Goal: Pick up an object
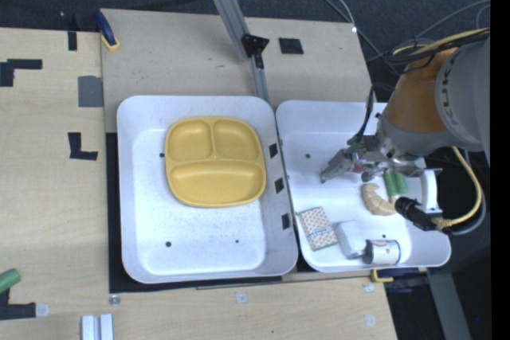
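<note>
- The gripper [335, 168] sits low over the right bin [319, 119], its grey fingers angled toward the camera view's lower left; nothing lies between them, though whether they are spread or closed I cannot tell.
- Just to the gripper's right lies a banana [377, 201], its long axis running roughly up and down the view with a slight curve; its upper end is partly hidden under the wrist.
- Beside the banana, a green object [396, 184] is mostly covered by the arm.
- Below the gripper rests a patterned small box [317, 228], tilted diagonally.
- Further below right lies a white cylinder [382, 252] on its side, its long axis left-right.
- Well left of the gripper, a yellow divided plate [215, 161] sits in the left bin [143, 195].
</note>
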Available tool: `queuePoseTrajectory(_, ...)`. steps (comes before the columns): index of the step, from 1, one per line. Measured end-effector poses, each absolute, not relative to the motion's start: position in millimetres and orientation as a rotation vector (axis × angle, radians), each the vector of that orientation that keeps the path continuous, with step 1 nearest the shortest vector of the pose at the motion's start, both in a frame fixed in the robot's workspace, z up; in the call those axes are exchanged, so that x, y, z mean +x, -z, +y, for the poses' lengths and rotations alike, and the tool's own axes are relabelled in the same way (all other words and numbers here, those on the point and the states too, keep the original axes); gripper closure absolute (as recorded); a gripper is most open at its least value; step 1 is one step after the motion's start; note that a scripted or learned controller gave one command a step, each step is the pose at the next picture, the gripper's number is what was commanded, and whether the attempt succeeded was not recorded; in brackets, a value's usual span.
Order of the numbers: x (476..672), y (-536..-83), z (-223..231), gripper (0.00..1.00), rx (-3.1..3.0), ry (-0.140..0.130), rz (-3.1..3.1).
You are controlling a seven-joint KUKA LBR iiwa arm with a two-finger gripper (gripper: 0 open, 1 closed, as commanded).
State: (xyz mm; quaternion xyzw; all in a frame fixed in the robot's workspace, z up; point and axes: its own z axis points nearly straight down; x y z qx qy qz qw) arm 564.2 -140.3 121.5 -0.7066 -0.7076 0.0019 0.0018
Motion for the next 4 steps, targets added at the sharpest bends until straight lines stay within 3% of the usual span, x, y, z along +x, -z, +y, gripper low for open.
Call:
queuePoseTrajectory(1, 564.9, -85.2, -140.6, 0.00, -2.222, -0.001, -2.224)
queuePoseTrajectory(2, 566.7, -98.4, -140.0, 1.00, -2.224, 0.005, -2.228)
queuePoseTrajectory(4, 568.8, -188.5, -152.0, 1.00, -2.223, 0.002, -2.224)
